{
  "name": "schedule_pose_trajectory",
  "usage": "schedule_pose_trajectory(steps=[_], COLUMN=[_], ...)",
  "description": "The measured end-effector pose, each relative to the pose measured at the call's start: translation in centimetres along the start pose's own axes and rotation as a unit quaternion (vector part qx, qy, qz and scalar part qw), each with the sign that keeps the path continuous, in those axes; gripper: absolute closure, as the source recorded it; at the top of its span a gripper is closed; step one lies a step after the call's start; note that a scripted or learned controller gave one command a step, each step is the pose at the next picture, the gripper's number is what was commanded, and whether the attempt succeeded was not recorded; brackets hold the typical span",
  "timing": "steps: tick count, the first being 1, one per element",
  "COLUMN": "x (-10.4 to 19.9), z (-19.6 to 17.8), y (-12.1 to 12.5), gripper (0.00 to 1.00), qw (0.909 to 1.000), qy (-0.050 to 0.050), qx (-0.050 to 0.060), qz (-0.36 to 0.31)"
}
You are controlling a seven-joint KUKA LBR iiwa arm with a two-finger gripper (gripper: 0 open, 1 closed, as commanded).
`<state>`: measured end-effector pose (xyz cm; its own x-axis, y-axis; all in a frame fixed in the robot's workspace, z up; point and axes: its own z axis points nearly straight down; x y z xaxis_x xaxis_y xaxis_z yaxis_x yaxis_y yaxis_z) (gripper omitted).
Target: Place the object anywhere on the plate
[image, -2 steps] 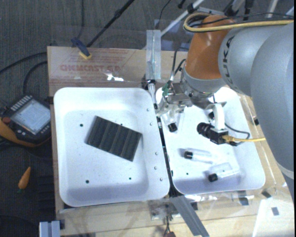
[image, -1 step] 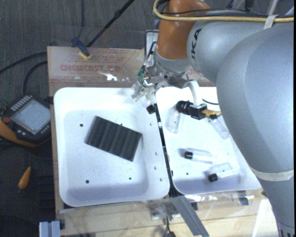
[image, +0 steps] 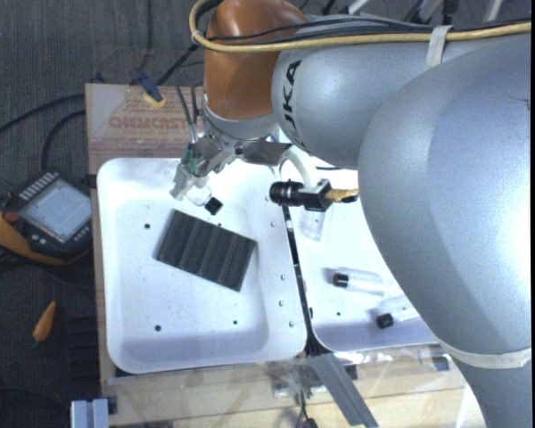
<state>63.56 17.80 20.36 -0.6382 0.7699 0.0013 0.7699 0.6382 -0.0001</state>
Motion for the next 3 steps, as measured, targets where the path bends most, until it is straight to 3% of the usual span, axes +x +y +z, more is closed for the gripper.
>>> schedule_pose_trajectory(steps=[1, 2, 3], x=[2.6, 6.9, 5.2], z=[-1.4, -0.5, -13.0], y=[3.7, -0.9, 0.3], gripper=[1.0, 1.0, 1.0], qw=[0.9952, 0.994, 0.9574], qy=[-0.002, -0.001, -0.002], qx=[0.0, 0.001, 0.0], qz=[-0.098, -0.11, -0.289])
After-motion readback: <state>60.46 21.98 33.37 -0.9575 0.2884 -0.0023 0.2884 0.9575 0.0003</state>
